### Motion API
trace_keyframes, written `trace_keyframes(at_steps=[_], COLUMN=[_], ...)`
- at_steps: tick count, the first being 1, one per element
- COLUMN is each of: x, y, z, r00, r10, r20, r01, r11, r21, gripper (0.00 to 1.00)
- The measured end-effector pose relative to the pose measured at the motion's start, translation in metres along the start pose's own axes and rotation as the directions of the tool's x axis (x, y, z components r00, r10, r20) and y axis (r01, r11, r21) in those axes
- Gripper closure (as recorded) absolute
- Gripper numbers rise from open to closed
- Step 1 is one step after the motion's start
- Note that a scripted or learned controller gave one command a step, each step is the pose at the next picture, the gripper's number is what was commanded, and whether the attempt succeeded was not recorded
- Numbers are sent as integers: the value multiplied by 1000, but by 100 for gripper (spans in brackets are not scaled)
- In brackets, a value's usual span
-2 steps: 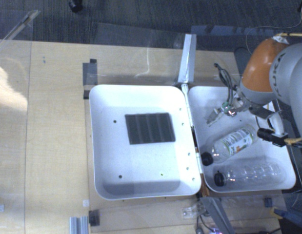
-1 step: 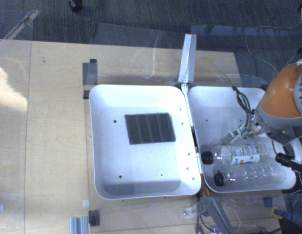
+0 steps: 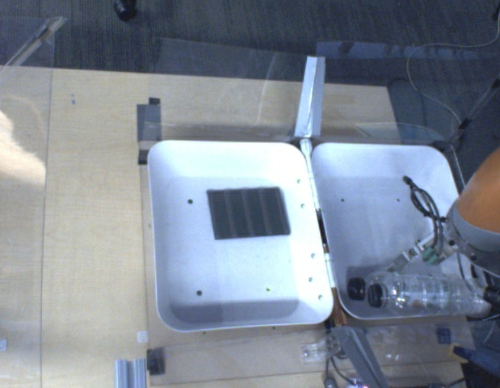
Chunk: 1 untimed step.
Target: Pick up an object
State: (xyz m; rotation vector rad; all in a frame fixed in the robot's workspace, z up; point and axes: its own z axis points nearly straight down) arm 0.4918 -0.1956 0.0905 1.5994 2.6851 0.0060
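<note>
A clear plastic bottle (image 3: 423, 292) with a black cap (image 3: 357, 288) lies on its side along the near wall of the right bin (image 3: 363, 192), cap pointing left. My gripper (image 3: 423, 253) hangs low over the right part of that bin, just behind the bottle's middle. The arm's orange band (image 3: 485, 196) and grey wrist cover much of it. A black cable (image 3: 419, 196) loops off the wrist. I cannot make out whether the gripper touches the bottle.
A dark ribbed rectangular pad (image 3: 248, 212) lies flat in the middle of the left bin (image 3: 177, 241). A metal divider post (image 3: 309, 103) stands behind the seam between the bins. The wooden bench (image 3: 72, 217) stretches to the left.
</note>
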Motion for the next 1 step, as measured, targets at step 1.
trace_keyframes(at_steps=[1], x=[86], y=[49], z=[-1], r00=[999], r10=[46], r20=[-3], r01=[-46], r11=[999], r21=[-8], gripper=[0])
